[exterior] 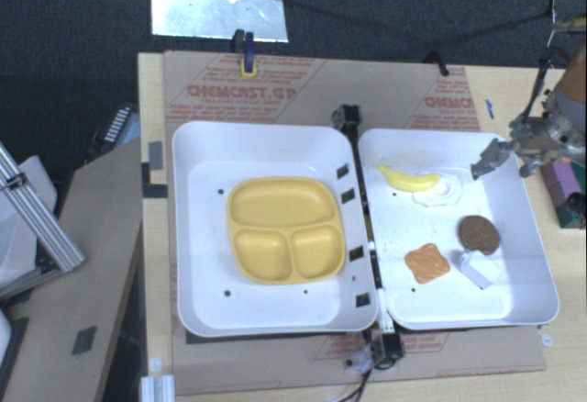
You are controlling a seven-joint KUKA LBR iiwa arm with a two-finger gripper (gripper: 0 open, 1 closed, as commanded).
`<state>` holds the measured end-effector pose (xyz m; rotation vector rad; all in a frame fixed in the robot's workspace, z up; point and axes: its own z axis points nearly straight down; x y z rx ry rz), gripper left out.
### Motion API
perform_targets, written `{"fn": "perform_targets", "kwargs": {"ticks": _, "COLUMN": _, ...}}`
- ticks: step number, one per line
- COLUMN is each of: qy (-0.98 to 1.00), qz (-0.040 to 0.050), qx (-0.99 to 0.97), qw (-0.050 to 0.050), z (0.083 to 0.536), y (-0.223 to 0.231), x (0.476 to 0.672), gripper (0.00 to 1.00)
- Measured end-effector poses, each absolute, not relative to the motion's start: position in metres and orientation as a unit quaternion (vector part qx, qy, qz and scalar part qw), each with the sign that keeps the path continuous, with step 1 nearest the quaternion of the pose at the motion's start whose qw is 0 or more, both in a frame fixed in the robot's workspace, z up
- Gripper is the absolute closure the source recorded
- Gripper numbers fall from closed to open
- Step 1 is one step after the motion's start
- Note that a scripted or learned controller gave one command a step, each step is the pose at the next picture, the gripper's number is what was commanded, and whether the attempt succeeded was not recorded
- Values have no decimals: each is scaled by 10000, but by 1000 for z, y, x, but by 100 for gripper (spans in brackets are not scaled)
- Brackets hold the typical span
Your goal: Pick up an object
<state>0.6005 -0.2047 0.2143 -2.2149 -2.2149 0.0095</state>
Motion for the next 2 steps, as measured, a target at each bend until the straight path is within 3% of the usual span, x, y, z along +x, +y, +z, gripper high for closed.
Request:
{"fn": "perform_targets", "kwargs": {"ticks": 1, "qy": -7083, "qz": -3, "qx": -7059, "qw": -7, "z": 222, "y": -204, "x": 603, "gripper": 0}}
{"fn": "perform_targets", "kwargs": {"ticks": 2, "qy": -7092, "qz": 2, "qx": -7050, "qw": 5, "z": 169, "y": -194, "x": 604, "gripper": 0}}
